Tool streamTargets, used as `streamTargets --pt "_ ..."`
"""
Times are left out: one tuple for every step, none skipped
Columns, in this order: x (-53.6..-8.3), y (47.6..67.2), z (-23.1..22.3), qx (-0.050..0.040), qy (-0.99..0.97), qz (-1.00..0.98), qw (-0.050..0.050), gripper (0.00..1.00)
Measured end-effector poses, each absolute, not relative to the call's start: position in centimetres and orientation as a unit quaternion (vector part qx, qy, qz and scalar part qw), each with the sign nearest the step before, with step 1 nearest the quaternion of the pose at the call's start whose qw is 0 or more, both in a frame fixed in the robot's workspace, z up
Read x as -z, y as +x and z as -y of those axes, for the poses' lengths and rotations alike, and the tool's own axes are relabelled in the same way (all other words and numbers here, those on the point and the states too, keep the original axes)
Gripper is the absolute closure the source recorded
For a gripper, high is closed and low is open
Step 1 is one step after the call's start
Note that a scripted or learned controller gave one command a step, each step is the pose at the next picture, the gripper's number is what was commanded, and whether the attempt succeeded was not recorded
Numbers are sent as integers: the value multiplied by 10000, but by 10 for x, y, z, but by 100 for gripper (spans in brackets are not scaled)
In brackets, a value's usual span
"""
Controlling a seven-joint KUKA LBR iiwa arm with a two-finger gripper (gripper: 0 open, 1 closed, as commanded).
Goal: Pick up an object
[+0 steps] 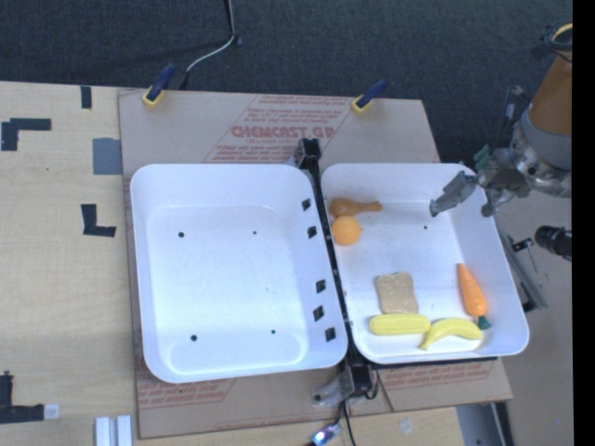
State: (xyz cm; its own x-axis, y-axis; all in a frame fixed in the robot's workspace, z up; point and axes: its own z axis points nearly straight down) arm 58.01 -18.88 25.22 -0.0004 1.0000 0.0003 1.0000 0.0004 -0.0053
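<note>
The gripper (469, 193) is hovering over the right bin's (423, 249) far right corner, fingers apart and seemingly empty (the view is small); the carrot (471, 291) is lying by the bin's right edge.

Red lettering reading "CHEMCAST GP" is printed on the brown cardboard sheet (270, 133) laid under the bins (seen upside down from this view); smaller red print around it cannot be read.
</note>
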Motion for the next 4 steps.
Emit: streamTargets --pt "-255 490 156 -27 -7077 7065 44 0" --pt "-183 482 119 -33 -7065 7077 62 0" --pt "-80 483 99 -24 -7080 7062 -4 0" --pt "-188 557 26 27 -7044 7098 -33 0"
